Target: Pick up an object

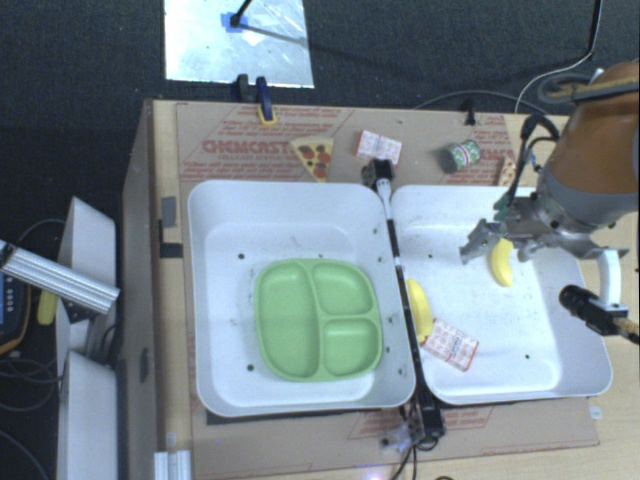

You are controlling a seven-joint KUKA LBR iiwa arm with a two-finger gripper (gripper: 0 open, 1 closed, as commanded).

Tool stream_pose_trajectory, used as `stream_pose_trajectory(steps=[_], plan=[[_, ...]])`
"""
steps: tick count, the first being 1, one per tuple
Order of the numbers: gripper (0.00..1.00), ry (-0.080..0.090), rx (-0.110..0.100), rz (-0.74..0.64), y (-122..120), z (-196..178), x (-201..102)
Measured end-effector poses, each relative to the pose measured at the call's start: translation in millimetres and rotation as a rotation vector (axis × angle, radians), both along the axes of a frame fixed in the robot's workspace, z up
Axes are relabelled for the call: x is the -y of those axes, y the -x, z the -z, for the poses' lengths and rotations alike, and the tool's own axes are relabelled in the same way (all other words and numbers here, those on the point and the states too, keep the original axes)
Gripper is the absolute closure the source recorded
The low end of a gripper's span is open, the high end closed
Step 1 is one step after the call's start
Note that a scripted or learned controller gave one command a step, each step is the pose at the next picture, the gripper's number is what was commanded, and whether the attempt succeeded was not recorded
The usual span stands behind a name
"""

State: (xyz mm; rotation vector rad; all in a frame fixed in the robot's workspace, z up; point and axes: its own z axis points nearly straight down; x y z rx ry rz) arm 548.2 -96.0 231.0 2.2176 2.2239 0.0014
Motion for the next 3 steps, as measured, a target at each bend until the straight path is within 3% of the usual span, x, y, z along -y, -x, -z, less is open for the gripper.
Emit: stream_pose_trajectory(steps=[1,2,3], plan=[[0.0,0.001,0.0,0.002,-56,24,51],[0.0,0.001,-0.003,0.002,-65,104,86],[0.0,0.001,-0.001,0.002,-70,147,105]])
